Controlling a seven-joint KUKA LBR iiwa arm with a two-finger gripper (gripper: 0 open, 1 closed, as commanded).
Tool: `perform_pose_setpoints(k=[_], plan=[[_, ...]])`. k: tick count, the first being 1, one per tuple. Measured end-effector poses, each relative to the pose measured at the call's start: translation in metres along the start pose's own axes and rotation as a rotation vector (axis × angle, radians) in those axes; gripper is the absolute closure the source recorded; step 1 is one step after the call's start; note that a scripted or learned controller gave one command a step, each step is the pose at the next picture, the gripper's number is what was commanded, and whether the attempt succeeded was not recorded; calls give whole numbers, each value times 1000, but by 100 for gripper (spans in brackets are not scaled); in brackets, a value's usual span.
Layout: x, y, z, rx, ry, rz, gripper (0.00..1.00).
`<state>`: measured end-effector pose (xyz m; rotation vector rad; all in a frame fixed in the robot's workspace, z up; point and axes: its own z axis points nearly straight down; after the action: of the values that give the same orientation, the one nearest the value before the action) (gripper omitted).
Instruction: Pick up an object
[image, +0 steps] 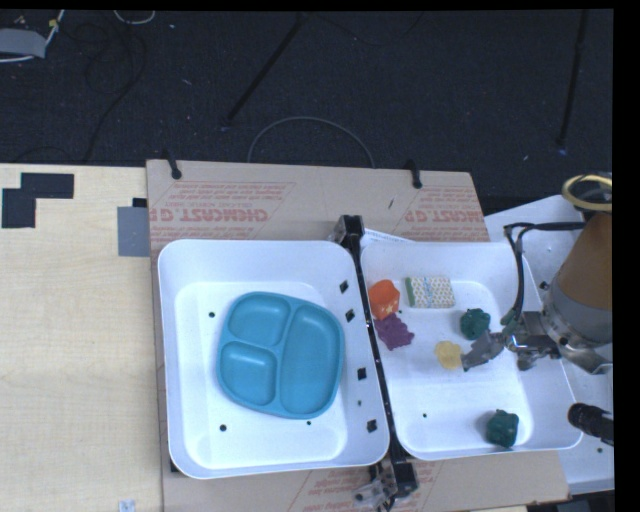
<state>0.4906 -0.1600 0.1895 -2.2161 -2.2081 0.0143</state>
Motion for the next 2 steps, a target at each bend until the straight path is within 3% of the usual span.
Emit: perform_pose_setpoints(k=[1,2], plan=[[0,3,-7,-12,-2,-3,0],[5,3,37,-9,0,-3,0]])
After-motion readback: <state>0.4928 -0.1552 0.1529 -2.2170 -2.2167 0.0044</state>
